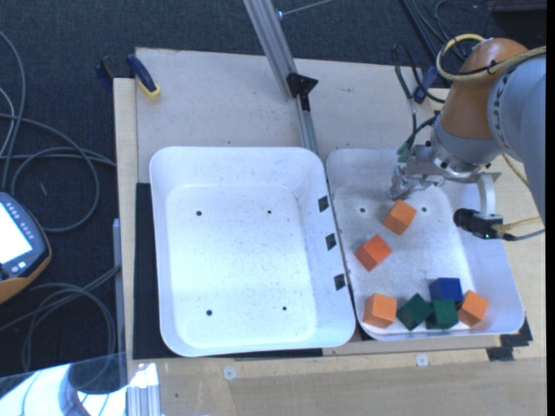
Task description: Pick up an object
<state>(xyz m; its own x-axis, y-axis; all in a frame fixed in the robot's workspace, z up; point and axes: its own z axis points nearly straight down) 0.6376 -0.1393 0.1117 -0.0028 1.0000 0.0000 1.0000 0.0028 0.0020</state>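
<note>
My gripper [406, 189] hangs over the far part of the right bin [494, 258], just above an orange block [400, 217]. A second orange block [374, 252] lies a little nearer the bin's middle. Along the front edge sit an orange block [380, 309], two dark green blocks [415, 310] [444, 314], a blue block [447, 289] and another orange block [473, 308]. The gripper's tips point down toward the first orange block, with nothing visibly held.
The left bin [173, 189] stands beside the right one. A metal rail [277, 50] slants down to the gap between the bins. Cables lie on the floor at left and behind the arm. A yellow-blue tool [143, 74] rests at the bench's far left corner.
</note>
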